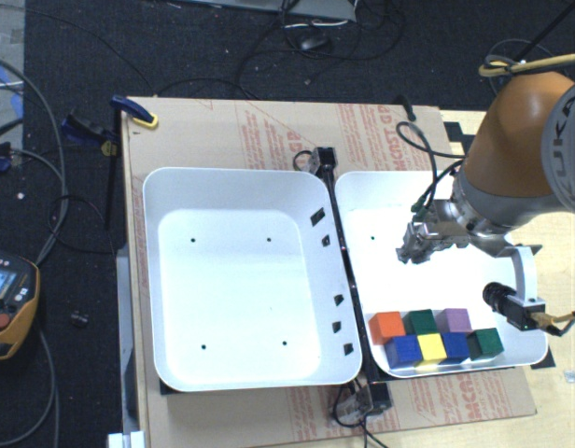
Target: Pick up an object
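Coloured blocks point(435, 336) cluster in the right bin's point(381, 203) near corner; gripper point(413, 248) above, opening unclear.

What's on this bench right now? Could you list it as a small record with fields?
bins: two white bins side by side, left bin and right bin
blocks: orange, dark green, purple, blue, yellow, another blue, green
block position: clustered at the right bin's near edge
hand: over the right bin, apart from the blocks
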You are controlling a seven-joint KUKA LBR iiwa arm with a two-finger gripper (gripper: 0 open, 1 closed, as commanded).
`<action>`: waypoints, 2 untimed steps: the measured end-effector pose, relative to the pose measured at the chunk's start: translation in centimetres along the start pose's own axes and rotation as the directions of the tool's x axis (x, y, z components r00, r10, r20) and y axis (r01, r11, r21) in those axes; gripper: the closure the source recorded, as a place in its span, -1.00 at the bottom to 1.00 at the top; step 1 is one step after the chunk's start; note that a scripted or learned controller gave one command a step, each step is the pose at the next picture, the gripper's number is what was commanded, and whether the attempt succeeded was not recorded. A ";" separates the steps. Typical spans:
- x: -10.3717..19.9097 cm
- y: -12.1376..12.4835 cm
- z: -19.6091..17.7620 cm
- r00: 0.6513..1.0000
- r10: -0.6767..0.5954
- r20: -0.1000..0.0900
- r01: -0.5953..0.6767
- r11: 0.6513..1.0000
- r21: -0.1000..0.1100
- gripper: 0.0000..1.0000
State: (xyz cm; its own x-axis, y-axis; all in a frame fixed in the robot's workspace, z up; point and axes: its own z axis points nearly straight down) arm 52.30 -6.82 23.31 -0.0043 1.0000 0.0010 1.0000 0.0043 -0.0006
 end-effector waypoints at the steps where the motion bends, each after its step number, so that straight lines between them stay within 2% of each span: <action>1: 6.3 0.2 0.0 1.000 -0.001 0.000 0.001 1.000 0.000 1.00; 2: 11.6 -0.3 -0.8 1.000 -0.001 0.000 0.001 1.000 0.000 1.00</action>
